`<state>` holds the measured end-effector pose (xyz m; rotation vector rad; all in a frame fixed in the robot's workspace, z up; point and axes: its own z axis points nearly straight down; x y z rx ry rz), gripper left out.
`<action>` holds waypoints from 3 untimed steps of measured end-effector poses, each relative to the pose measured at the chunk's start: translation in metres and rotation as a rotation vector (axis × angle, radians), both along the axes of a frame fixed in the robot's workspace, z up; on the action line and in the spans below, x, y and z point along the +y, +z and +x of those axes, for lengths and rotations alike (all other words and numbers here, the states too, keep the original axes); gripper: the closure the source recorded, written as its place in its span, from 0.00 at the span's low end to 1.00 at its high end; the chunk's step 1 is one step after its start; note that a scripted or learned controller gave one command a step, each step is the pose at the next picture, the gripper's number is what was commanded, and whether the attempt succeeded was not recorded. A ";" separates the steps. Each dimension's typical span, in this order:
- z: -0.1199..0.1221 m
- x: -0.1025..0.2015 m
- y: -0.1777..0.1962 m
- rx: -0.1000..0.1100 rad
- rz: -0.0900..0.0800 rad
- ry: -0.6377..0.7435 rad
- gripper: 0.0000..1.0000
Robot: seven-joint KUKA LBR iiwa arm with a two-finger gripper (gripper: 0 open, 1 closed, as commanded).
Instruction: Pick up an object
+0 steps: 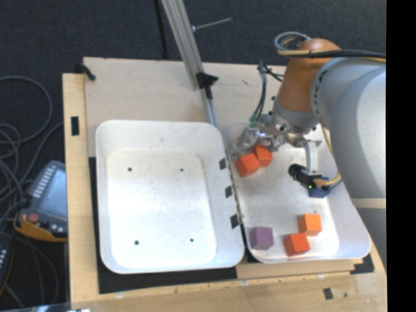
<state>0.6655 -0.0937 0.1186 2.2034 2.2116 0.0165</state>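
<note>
Hanging over an orange block (247,164), the pincer (258,140) looks empty.

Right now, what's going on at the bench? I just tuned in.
The KUKA arm has reached in over the right bin, with its gripper down at the bin's far left corner, right over two orange blocks lying close together. Whether it has hold of either one cannot be told from this angle. Near the bin's front edge lie a purple block and two more orange blocks. The left bin sits alongside.
</note>
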 end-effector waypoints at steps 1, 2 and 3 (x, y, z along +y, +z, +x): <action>0.001 -0.001 0.013 -0.006 -0.002 0.001 1.00; 0.001 -0.001 0.012 -0.005 -0.002 0.002 0.00; -0.032 0.002 -0.006 0.009 0.003 0.000 0.00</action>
